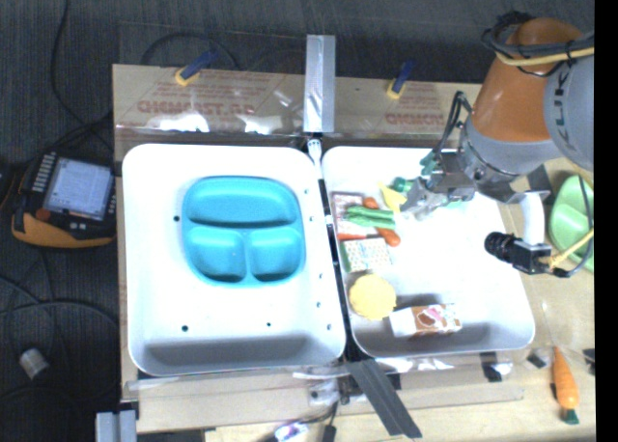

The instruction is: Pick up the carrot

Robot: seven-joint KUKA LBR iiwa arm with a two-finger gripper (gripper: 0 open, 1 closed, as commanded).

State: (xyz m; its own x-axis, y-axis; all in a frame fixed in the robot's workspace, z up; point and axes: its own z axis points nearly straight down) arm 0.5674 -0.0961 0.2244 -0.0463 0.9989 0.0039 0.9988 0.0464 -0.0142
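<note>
The carrot [372, 234] lies at eight o'clock from the gripper [432, 191]; descend there, centred. I cannot tell its finger state.

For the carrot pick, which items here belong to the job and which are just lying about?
Job:
- carrot, in the right bin by its left wall
- claw, above the right bin, apart from the carrot

Lying about:
- blue divided tray in the left bin
- green bean
- yellow round piece
- small carton
- second orange carrot-like piece on the bench outside the bins
</note>
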